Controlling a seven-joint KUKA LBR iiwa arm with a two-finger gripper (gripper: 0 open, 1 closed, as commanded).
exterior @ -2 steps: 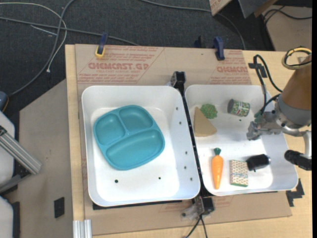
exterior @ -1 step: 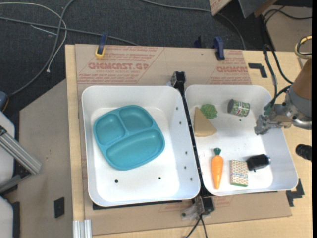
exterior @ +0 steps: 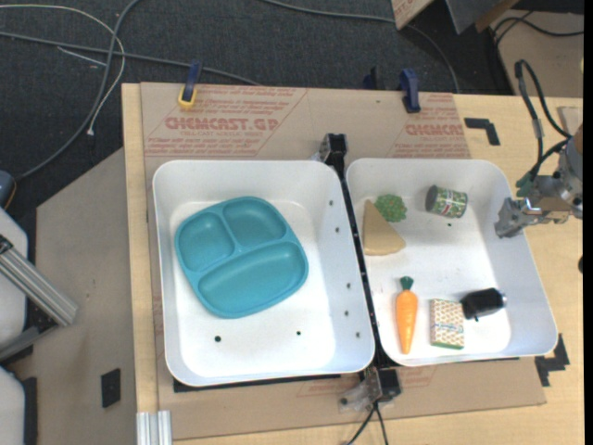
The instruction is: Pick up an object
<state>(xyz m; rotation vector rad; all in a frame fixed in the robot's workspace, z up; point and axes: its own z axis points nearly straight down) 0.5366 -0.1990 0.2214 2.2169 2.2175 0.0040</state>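
Claw [exterior: 515, 219] hangs at the right rim of the right bin [exterior: 528, 276], at the end of the arm reaching in from the right; whether its fingers are apart or together cannot be told from this camera view. Nothing shows between them. Just to its left, inside that bin, lies a small green can [exterior: 447, 201] on its side, and farther left a broccoli floret [exterior: 391, 208] touches a tan wedge [exterior: 380, 232]. Below and left of the claw sit a black object [exterior: 483, 302], a printed box [exterior: 447, 324] and a carrot [exterior: 406, 314]. Well apart to the left, the left bin [exterior: 185, 341] holds a blue divided plate [exterior: 241, 255]. Both bins rest on the cardboard-covered surface [exterior: 259, 119].
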